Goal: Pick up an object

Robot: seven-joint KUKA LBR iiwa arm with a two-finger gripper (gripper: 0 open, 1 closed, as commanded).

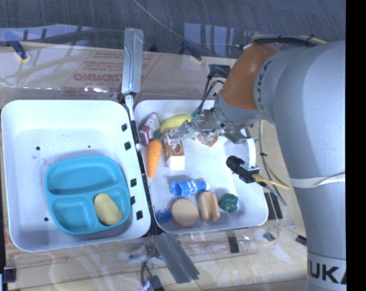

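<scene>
My gripper [194, 130] hangs low over the back of the right bin [251, 190], just right of a yellow banana [174, 123]. A small red and white item [208, 140] lies right under the wrist. In front of the gripper stand a brown and white block [175, 153] and an orange carrot [154, 156]. Along the bin's front lie a blue bottle [188, 187], a tan round item [184, 212], a hot dog bun [208, 206] and a green item [229, 202]. A dark red can [148, 128] leans by the left wall.
The left bin [25, 132] holds a blue divided tray [80, 180] with a yellow potato-like item [108, 208] in its front right compartment. A small blue piece [163, 216] sits at the right bin's front left corner. The grey arm [304, 114] covers the bench's right side.
</scene>
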